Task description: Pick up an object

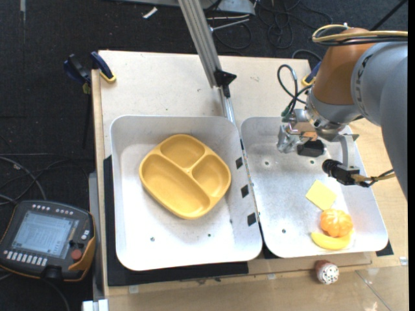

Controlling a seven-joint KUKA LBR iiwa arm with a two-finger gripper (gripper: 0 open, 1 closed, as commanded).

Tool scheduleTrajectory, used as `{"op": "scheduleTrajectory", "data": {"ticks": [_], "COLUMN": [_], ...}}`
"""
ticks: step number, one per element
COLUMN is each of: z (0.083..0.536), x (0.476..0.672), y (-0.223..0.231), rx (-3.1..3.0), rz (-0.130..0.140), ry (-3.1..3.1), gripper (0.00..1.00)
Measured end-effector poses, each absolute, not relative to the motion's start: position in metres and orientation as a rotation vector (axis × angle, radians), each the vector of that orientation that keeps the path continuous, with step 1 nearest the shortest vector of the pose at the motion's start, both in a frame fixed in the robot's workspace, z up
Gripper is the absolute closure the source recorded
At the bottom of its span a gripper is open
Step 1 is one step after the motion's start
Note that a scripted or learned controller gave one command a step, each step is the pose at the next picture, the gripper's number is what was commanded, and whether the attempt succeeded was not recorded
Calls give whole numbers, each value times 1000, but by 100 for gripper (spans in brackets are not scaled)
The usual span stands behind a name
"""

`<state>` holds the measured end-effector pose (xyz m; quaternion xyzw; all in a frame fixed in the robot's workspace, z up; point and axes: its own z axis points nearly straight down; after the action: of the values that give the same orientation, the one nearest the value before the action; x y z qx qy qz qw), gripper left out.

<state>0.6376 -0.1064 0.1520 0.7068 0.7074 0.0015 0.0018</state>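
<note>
White plastic lies bare across most of the right bin [272,193], from its 12 o'clock rim round to 7 o'clock. Its things crowd the 5 o'clock corner: a yellow block [321,194], then an orange [336,223] touching a banana [329,241] by the rim. The left bin [136,238] bears a yellow divided plate [186,175] at its centre. A speckled ball [327,273] sits on the surface [162,76] just outside the right bin, at 6 o'clock. The pincer [285,141] hangs over the right bin's 11 o'clock part, well apart from the block; whether it is open or closed cannot be told.
</note>
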Motion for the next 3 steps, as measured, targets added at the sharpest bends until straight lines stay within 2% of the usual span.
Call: {"op": "scheduleTrajectory", "data": {"ticks": [2,3], "z": [252,257], "x": [655,654], "y": [-106,-45], "rx": [2214,2213], "rz": [7,4], "ry": [2220,2231], "gripper": [100,100]}}
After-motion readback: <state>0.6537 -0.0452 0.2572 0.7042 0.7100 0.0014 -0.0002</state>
